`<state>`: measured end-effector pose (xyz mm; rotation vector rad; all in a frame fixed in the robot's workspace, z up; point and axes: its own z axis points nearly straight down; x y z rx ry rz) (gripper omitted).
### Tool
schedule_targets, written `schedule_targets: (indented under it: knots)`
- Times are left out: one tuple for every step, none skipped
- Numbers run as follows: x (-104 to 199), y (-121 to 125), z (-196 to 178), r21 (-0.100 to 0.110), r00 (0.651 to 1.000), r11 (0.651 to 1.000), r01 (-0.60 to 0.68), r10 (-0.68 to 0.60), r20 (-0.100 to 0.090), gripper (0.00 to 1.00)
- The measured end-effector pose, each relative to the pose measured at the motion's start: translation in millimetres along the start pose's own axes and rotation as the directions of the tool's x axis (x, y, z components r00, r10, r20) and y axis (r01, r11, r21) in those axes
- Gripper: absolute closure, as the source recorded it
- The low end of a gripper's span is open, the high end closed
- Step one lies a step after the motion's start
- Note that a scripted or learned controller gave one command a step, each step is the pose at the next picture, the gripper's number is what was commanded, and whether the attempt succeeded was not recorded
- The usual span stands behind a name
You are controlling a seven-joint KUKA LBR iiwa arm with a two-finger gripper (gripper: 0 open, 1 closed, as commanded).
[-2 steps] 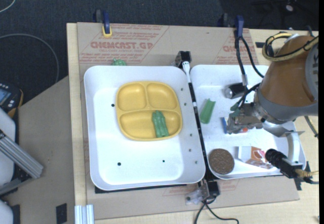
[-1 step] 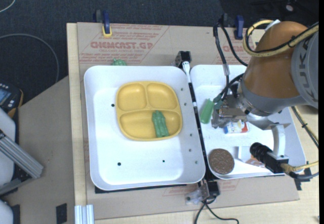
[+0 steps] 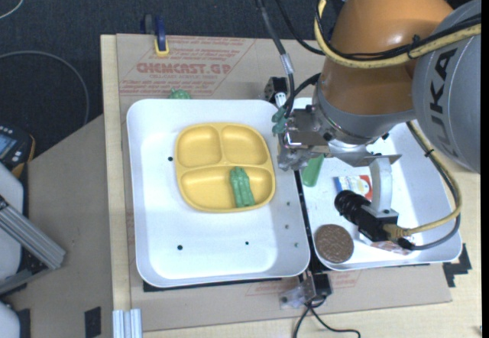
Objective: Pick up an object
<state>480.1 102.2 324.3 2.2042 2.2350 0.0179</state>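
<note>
Two shallow white bins [image 3: 153, 199] | green ridged plastic piece [image 3: 241, 186] — lower compartment of yellow divided plate [image 3: 221, 164], left bin | gripper [image 3: 294, 147] over the bins' seam — fingers: cannot tell

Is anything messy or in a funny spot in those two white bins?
Nothing looks spilled or broken. The bumpy green pickle-shaped toy lies neatly in one compartment of the yellow divided plate in the left white bin. One small oddity: a green piece sits right at the right white bin's inner edge, partly hidden under the arm.
</note>
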Motion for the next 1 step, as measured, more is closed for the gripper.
schedule_targets:
  knots:
    - [-62.6, -0.3, -57.8, 0.001, 1.0, 1.0, -0.019, 0.019, 0.007, 1.0]
